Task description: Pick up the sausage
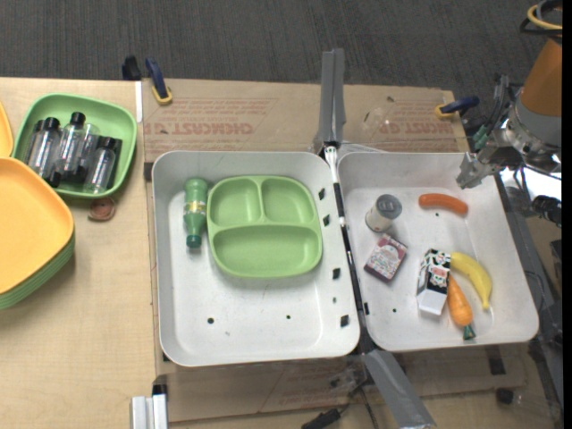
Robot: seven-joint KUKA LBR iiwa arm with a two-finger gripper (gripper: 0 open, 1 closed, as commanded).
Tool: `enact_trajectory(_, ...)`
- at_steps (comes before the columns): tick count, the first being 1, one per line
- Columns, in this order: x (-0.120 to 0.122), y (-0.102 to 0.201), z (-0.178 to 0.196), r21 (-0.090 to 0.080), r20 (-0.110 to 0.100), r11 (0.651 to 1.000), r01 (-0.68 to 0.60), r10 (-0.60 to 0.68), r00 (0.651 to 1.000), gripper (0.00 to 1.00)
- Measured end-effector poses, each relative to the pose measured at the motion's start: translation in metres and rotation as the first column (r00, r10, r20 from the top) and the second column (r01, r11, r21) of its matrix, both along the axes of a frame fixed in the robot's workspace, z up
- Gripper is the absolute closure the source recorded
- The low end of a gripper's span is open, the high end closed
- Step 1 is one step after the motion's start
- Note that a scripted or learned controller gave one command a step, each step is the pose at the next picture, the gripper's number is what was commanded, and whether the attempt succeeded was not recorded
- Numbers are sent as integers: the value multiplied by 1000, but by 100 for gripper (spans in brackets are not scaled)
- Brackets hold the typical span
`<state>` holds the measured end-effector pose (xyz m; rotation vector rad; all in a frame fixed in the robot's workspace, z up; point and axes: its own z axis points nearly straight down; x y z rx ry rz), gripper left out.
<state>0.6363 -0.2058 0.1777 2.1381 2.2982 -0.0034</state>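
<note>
The sausage lies flat in the right bin, near the far edge. It is orange-red and long, and nothing is touching it. The gripper hangs just beside it, up and to the right, near the bin's far right corner. It holds nothing, and I cannot tell how wide it is open. A small grey can stands to the left of the sausage. Closer to the front sit a little pink box, a black and white carton, a yellow banana and an orange carrot. The carton, banana and carrot are close together. In the left bin there is a green tray with three parts, and a green bottle lies just beside its left edge.
</note>
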Motion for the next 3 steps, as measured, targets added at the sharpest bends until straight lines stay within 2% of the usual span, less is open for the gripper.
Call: enact_trajectory(3,1,-2,27,-4,3,1000,-4,4,1000,100)
